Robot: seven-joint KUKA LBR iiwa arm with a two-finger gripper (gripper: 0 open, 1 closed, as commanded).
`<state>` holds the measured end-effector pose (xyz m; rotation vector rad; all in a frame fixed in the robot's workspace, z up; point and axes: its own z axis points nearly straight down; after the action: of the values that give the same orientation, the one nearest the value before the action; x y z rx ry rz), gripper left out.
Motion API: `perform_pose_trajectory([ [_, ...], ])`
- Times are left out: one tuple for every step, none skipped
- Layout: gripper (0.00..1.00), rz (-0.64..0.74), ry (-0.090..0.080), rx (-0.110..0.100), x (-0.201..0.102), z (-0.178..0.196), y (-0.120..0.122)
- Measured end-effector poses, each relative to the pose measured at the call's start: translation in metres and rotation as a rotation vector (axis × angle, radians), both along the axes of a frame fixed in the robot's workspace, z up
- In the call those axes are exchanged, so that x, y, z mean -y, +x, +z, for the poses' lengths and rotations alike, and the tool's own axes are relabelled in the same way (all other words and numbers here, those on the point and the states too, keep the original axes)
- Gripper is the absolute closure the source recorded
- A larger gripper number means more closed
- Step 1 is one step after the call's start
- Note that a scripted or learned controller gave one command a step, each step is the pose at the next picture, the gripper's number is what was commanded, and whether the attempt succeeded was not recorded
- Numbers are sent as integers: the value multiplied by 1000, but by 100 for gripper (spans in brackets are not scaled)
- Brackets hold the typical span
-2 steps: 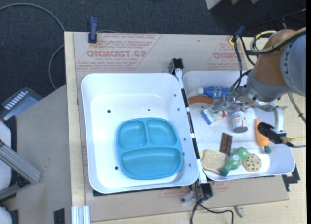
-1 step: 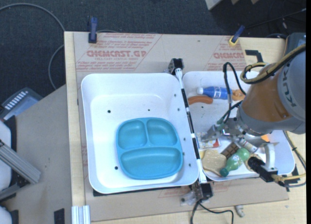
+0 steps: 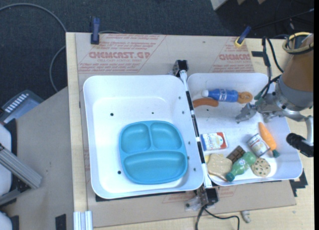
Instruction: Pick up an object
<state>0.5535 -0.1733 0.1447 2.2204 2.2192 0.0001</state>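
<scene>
The gripper (image 3: 247, 112) hangs low over the right bin (image 3: 222, 80), near its middle, just below the blue bottle (image 3: 223, 95) and the sausage (image 3: 206, 103). No object sits between its fingers; whether they are spread or closed I cannot tell, they are small and blurred. I judge this as the reaching step: the next move needs choosing one object, perhaps the carrot (image 3: 267, 137) or the can (image 3: 257, 145), and descending onto it. The arm is cut off at the right edge.

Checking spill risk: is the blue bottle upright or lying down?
Lying down. The blue bottle rests on its side along the right bin's far wall.
</scene>
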Motion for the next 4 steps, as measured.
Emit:
perform_pose_trajectory([
  [0, 2, -1, 9, 36, -52, -22],
  [100, 2, -4, 13, 37, -41, -21],
  [100, 2, 2, 0, -38, 23, 10],
  [100, 1, -1, 1, 21, 107, 50],
])
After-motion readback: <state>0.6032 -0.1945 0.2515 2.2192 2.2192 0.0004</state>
